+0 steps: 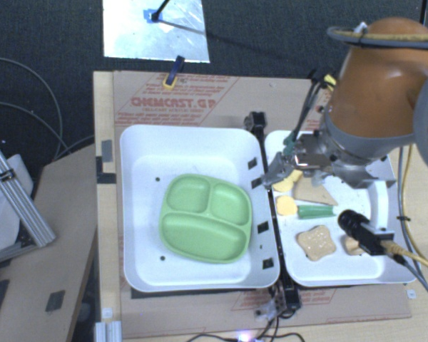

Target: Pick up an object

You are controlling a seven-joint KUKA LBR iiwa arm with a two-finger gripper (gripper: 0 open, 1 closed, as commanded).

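The gripper (284, 166) hangs low over the right bin (328, 271), at the bin's left wall beside the seam between the two bins. I cannot tell whether it is spread or pressed together, because the wrist covers it from above.

A yellow piece (289, 182) lies just beside the gripper on its camera-near side, too close to tell whether they touch. A beige wedge (318, 192) lies next to that piece, partly under the wrist. Further toward the camera from the gripper are a yellow disc (287, 206) and a green stick (316, 210), which meet end to end. Beyond them lies the toast (317, 242), with a tan bit (352, 246) off to its right.

To the gripper's left, well apart in the left bin (150, 155), sits a green plate (205, 218).
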